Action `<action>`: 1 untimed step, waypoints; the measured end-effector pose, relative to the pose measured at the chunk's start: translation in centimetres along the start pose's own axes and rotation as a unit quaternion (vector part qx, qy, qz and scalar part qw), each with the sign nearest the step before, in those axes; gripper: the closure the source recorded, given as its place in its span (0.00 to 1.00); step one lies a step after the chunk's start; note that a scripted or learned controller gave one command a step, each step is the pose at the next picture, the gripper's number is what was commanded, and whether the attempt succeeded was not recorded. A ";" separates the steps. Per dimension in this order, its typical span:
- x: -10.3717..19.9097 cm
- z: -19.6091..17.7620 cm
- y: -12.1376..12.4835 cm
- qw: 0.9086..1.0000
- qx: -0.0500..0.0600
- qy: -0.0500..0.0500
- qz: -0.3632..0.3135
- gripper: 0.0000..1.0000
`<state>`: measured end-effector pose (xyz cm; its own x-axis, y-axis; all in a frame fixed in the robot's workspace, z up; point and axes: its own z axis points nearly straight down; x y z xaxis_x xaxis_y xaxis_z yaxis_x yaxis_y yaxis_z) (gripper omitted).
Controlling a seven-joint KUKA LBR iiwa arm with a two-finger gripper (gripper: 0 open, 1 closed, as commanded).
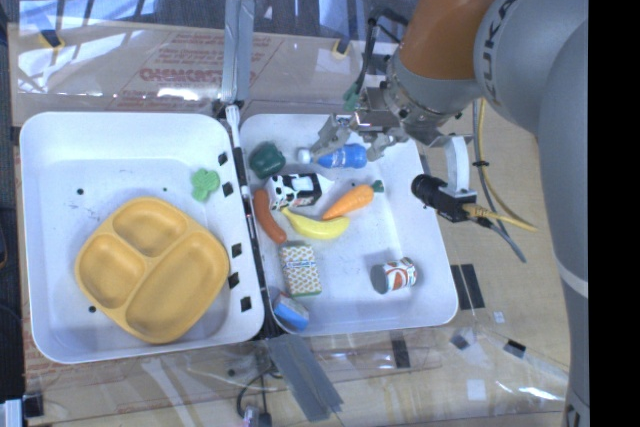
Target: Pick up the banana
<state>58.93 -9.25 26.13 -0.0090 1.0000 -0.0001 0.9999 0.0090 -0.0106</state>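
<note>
The yellow banana (315, 226) lies in the right bin (425, 245), near its middle, with its ends curving upward. An orange carrot (350, 201) touches its upper right side, and a black-and-white cow-patterned toy (297, 188) sits just above its left end. My gripper (357, 137) hangs over the back of the right bin, above and slightly right of the banana and well apart from it. Its fingers stand open with nothing between them, directly over a small blue bottle (345, 157).
Around the banana lie a red sausage (269, 217), a dark green piece (267, 160), a patterned box (300, 270), a blue object (291, 313) and a red-and-white can (397, 276). The left bin (50, 175) holds a yellow divided plate (152, 266) and a green piece (206, 182).
</note>
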 end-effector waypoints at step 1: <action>-5.0 -1.9 -4.2 0.999 0.000 0.000 0.036 0.00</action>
<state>54.81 -14.29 28.06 0.0621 0.9981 -0.0005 0.9980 -0.0621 -0.0103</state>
